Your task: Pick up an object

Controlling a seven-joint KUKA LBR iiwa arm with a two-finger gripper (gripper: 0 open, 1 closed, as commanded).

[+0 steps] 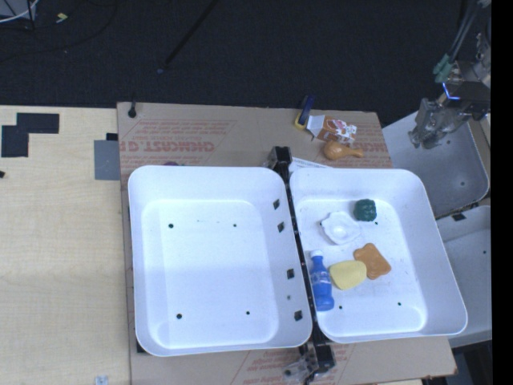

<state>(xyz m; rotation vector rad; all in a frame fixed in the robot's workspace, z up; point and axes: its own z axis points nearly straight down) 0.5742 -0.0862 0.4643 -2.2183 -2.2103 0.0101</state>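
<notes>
- In the right bin [437, 295], five items lay clustered: blue bottle [321, 281], yellow block [348, 274], orange piece [373, 260], white cup [340, 228], green ball [365, 209].
- Gripper [434, 128] sat far off at the upper right, outside the bins; opening state could not be told.
- Yellow block judged light and slightly soft; grasp across its short sides.

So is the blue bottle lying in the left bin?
No, the blue bottle lies in the right bin, near its left wall, touching the yellow object.

1. Tool [437, 123]: near the right edge, small and dim; finger state unreadable.
2. Blue bottle [321, 281]: blurred, label illegible.
3. Small packet [335, 127] behind the bins: print too small to read.
</notes>
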